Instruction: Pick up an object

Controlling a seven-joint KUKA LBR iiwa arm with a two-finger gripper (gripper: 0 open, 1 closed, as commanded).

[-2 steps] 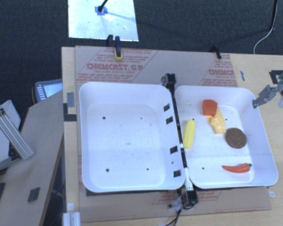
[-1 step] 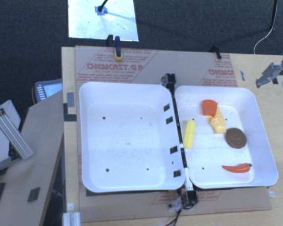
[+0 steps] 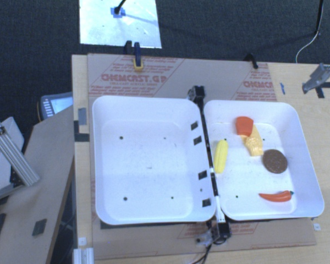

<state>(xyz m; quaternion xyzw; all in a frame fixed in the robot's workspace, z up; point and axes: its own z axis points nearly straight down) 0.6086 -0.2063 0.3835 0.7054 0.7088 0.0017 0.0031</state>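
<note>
While the red chili (image 3: 275, 196) lies nearest in the right bin (image 3: 308, 164), brown disc (image 3: 275, 161), yellow corn (image 3: 220, 155), pale yellow piece (image 3: 254, 142), orange block (image 3: 243, 125) sit farther back; gripper (image 3: 319, 80) at far right edge, grip state unclear.

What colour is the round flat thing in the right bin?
Brown, seen in the camera view: the round disc beside the pale yellow piece.

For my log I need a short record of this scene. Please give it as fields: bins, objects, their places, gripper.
left bin: holds no objects
right bin: holds five objects
yellow corn: near the divider, left part
orange block: rear, touching the pale yellow piece
brown disc: right of middle
red chili pepper: front
gripper: at the right edge, outside the bins, holds nothing visible
</note>
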